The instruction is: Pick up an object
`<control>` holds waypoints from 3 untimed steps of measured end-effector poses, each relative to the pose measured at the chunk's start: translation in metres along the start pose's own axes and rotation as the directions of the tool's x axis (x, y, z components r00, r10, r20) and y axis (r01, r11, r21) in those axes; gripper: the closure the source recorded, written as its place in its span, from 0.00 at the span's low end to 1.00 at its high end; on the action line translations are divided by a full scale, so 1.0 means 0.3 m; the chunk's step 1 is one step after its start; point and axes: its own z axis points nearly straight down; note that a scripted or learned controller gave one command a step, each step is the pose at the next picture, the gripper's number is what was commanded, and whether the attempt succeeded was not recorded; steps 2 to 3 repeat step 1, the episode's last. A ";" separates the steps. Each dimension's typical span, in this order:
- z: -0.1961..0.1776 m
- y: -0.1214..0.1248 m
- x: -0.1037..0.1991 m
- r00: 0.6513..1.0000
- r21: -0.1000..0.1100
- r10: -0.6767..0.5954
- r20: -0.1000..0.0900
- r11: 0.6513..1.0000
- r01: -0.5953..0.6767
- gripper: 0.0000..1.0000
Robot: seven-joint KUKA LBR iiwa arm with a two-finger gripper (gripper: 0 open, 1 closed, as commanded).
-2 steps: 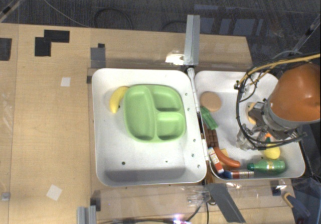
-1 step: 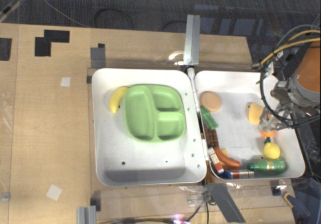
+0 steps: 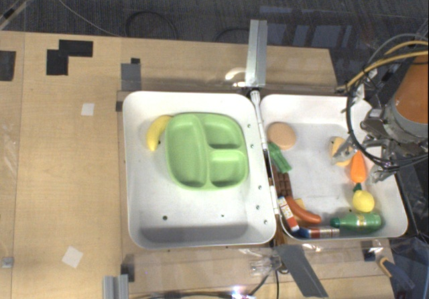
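- Orange carrot, tapered and upright-slanted, lies in the right bin just above a yellow lemon.
- Gripper hangs at the carrot; whether it grips is unclear.
- Green tray and banana sit in the left bin.

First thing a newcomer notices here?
The green divided tray filling the middle of the left bin, with a yellow banana against its left side. Then the right bin: a round tan object at upper left, a carrot and a lemon beside the arm.
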 end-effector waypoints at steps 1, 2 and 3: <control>0.235 -0.033 0.031 0.999 0.004 -0.051 0.001 0.999 0.051 0.00; 0.235 -0.033 0.031 0.999 0.004 -0.051 0.001 0.999 0.051 0.00; 0.235 -0.033 0.031 0.999 0.004 -0.051 0.001 0.999 0.051 0.00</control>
